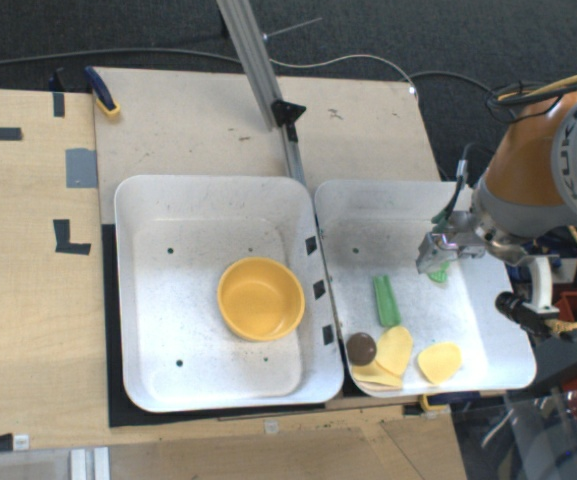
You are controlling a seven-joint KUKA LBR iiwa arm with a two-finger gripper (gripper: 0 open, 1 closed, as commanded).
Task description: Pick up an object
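Pale wooden bench (28,298) with dark tape marks, a beige board (218,118) on top of it, dark carpet (388,8) and loose cables behind. Two shallow white bins sit side by side on the board, and a slanted grey metal pole (253,53) comes down to the seam between them. Left white bin (148,268): a round yellow plastic bowl (260,298), upright, near the wall it shares with its neighbour. Right white bin (368,218): a green stick-shaped piece (386,300) near the middle; toward the front wall, a small brown round object (361,348) touching a flat pale-yellow piece (392,356), and a second yellow slice (439,362) just beside them. Grey arm with orange band (528,168) reaches over the right bin's far side. Its two-finger gripper (438,258) hangs behind the green stick, with a small green item (438,273) at its tip. Cannot tell whether the tips are apart or clamped on it.
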